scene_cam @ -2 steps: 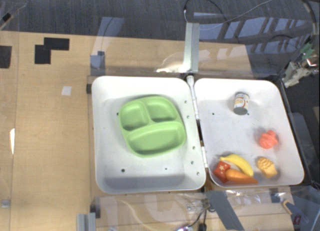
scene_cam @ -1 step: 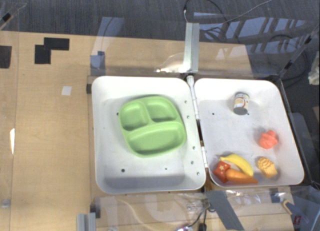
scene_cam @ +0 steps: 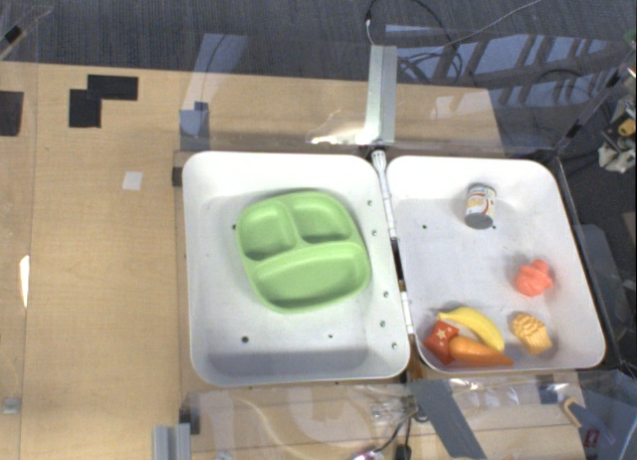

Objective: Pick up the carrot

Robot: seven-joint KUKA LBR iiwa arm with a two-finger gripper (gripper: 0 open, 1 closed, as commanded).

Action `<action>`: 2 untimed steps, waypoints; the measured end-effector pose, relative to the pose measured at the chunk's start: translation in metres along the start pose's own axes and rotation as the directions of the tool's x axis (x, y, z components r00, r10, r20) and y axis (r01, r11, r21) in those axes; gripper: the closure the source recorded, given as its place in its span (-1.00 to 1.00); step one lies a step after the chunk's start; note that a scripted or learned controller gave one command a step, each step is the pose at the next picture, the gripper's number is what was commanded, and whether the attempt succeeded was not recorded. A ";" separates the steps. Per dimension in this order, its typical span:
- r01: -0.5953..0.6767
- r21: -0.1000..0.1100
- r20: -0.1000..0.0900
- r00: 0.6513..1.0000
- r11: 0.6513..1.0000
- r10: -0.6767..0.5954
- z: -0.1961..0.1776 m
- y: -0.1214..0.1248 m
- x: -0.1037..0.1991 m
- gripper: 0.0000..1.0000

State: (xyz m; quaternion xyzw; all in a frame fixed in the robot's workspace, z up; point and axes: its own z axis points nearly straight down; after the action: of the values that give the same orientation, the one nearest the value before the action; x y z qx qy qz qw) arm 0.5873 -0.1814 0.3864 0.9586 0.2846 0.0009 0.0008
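The orange carrot (scene_cam: 478, 352) lies flat along the near wall of the right bin (scene_cam: 438, 249), at its front left corner. A yellow banana (scene_cam: 474, 326) rests just behind it and touches it. A small red piece (scene_cam: 441, 334) sits at the carrot's left end.
A green divided plate (scene_cam: 302, 249) lies in the left bin (scene_cam: 214, 348). The right bin also holds a small tin can (scene_cam: 481, 205) at the back, a red-orange fruit (scene_cam: 534, 278) at the right and a yellow-brown pastry-like piece (scene_cam: 530, 332) beside the banana.
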 end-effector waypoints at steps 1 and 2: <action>0.012 -0.002 -0.001 1.000 1.000 -0.012 -0.011 -0.001 0.002 1.00; -0.333 0.000 -0.001 0.943 0.943 0.333 -0.049 0.051 0.038 1.00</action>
State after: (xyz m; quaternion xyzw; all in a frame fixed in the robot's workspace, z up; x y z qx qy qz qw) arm 0.6472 -0.2037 0.4355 0.9930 0.1184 0.0014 0.0007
